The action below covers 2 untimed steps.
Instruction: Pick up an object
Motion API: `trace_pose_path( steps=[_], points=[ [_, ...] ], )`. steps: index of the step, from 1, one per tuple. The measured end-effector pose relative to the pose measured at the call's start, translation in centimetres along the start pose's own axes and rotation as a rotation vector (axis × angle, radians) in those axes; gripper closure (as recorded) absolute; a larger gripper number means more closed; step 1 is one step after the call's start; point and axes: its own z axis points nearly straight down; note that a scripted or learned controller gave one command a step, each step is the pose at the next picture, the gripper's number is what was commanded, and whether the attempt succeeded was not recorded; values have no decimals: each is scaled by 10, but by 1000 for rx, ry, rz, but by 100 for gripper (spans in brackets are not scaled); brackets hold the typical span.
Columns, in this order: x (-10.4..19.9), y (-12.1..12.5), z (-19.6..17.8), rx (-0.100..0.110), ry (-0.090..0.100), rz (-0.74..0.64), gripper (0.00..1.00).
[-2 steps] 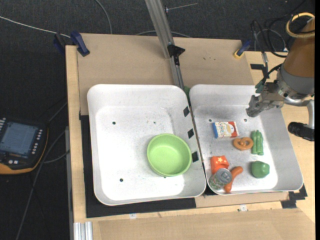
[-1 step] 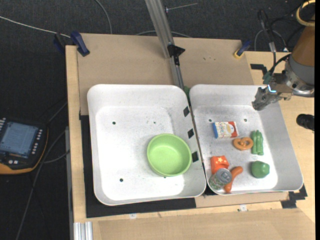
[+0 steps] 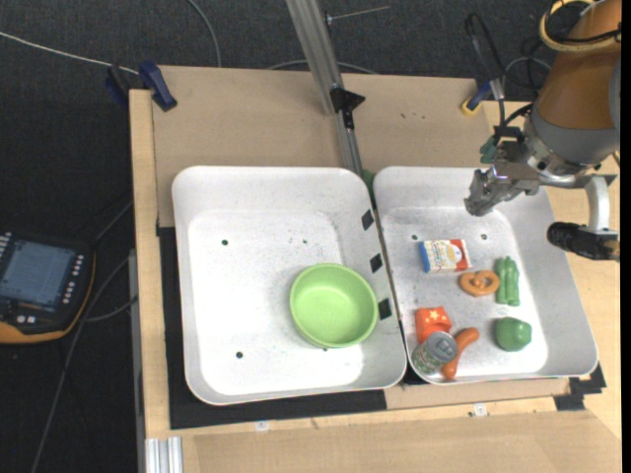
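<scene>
My gripper hangs over the far part of the right bin, above and behind the objects, with nothing seen between its fingers. Below it in the bin lie a small blue and white carton, an orange pretzel-shaped piece, a green bean pod, a green pepper, an orange-red block, a carrot and a silver can.
A light green bowl sits in the left bin near its right wall. A slanted metal pole rises behind the bins. Blue clamps hold the bench board. A handheld pendant lies off to the left.
</scene>
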Motion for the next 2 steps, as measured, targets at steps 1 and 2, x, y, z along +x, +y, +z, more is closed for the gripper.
trace_pose_path(
  steps=[1,2],
  points=[
    [53,-15,-8,-1,0,0,100],
    [103,-30,-8,0,0,0,100]
  ],
)
